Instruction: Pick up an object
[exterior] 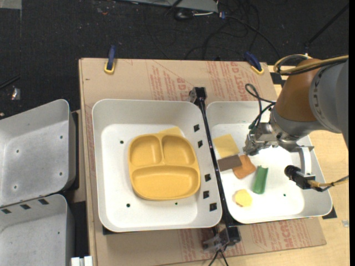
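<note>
The right bin (288, 209) holds a pale yellow flat block (226, 145), a brown block (228, 163), an orange-brown piece (244, 168), a green stick (260, 180) and a small yellow lump (242, 198). My gripper (252, 147) hangs over the right bin's middle, just above and to the right of the orange-brown piece and beside the pale yellow block. Nothing shows between its tips. The grey arm with its orange band comes in from the right.
A yellow divided tray (164, 167) lies in the left bin (111, 204). A black divider (209, 159) runs between the two bins. Blue and yellow clamps (110, 60) sit at the board's far edge. Grey metal panels (33, 148) lie at the left.
</note>
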